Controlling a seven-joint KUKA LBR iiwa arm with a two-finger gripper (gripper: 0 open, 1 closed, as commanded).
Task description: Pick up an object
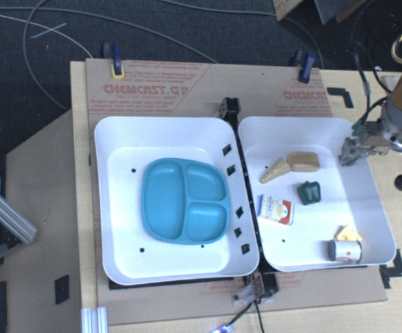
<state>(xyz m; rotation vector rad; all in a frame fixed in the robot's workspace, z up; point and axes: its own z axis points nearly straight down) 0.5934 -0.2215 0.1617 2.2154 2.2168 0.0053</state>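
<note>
Hovering: gripper (353, 149) at right bin's (367, 207) far right edge | grip state unreadable | nothing lifted | green block (309, 192) mid-bin, bread (303, 161) near far edge | pick not begun
</note>
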